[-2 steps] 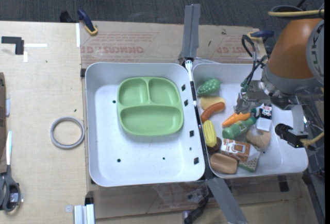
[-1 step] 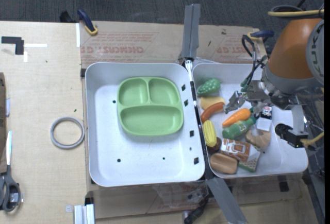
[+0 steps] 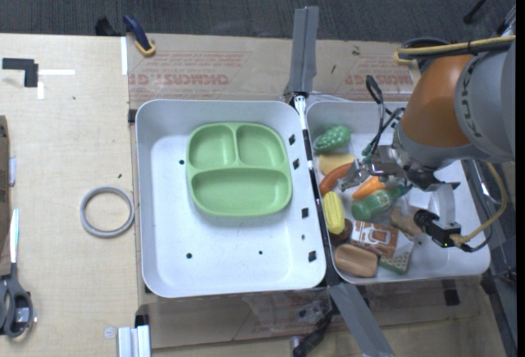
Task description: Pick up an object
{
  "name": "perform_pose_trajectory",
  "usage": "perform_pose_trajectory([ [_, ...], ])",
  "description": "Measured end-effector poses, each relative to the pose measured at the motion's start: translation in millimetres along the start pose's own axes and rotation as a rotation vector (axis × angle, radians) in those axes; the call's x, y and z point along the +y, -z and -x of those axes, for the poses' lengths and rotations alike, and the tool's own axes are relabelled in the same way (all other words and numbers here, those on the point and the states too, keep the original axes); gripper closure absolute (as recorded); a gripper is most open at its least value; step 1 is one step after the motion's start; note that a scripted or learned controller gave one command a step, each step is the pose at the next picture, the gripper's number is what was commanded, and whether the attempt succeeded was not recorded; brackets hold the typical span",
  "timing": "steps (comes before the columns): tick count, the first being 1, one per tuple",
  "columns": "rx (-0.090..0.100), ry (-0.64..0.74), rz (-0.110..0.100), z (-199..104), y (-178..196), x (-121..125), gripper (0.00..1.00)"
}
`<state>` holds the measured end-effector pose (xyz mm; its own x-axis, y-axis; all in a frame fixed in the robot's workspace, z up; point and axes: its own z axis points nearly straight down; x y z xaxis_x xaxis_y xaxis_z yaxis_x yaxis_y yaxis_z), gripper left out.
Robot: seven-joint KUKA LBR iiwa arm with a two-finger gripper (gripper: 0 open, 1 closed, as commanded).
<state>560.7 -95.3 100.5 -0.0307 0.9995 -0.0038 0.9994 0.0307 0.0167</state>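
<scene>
While the bench's left side carries only loose tools, one grey ring of tape (image 3: 107,210) and one pair of scissors (image 3: 14,304) on the wooden top, the work sits further right. One left white plastic bin (image 3: 164,265) holds a single light-green divided plate (image 3: 239,167) of three compartments.

One right white bin (image 3: 472,263) holds the toy food heap: one green bumpy vegetable (image 3: 333,137), one pale yellow wedge (image 3: 334,163), one red-orange pepper (image 3: 334,177), one yellow corn cob (image 3: 334,212), one orange carrot (image 3: 368,187), one green bottle-like piece (image 3: 378,202), one printed card packet (image 3: 376,237) and one brown bread roll (image 3: 356,261).

The metal gripper (image 3: 367,175) is down among this heap, just beside the carrot, at the end of the grey arm with its orange band (image 3: 439,105). Whether its grip is closed or released cannot be told, and nothing is visibly held.

This looks like the reaching or grasping step. The next move calls for a firm closure on one piece, likely the carrot, then a straight lift clear of its neighbours.
</scene>
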Motion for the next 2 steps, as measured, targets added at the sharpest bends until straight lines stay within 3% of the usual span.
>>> perform_pose_trajectory([
  [1,0.003,0.041,0.001,4.5,0.0,12.5,0.00],
  [2,0.002,-0.237,-0.001,9.4,-0.7,45.0,0.00],
])
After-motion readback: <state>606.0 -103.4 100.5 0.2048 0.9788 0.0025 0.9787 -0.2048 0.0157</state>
